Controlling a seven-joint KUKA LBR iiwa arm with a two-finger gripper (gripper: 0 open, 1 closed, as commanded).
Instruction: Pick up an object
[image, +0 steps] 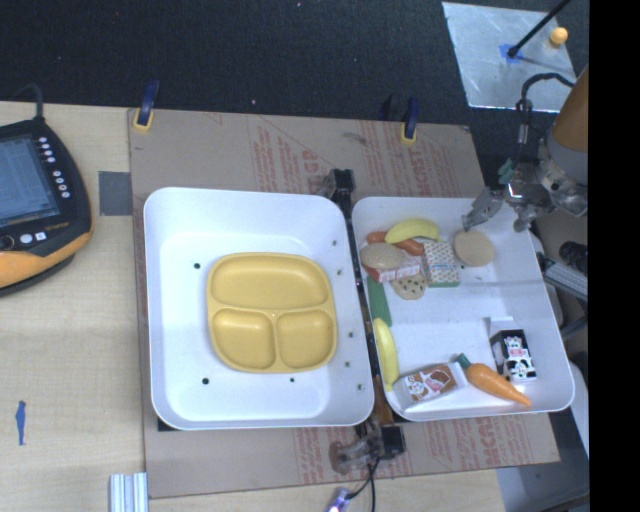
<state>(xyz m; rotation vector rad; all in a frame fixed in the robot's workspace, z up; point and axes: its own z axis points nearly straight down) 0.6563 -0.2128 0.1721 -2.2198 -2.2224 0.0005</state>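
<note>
Pincer (497, 203) hangs over far right corner of right bin (540, 330), fingers spread, nothing btwn them. Just beside it in the bin: round tan cookie (474, 248). Further left, banana (411, 231) w/ packets, choc-chip cookie (409, 287). Near edge: carrot (497, 384), cow carton (514, 357). Left bin (170, 300) holds yellow divided plate (271, 310). Pendant (35, 205) on counter (70, 370) far left.

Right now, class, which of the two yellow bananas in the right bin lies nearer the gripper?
The curved yellow banana at the bin's far edge; the other banana lies along the left wall, farther from the gripper.
</note>
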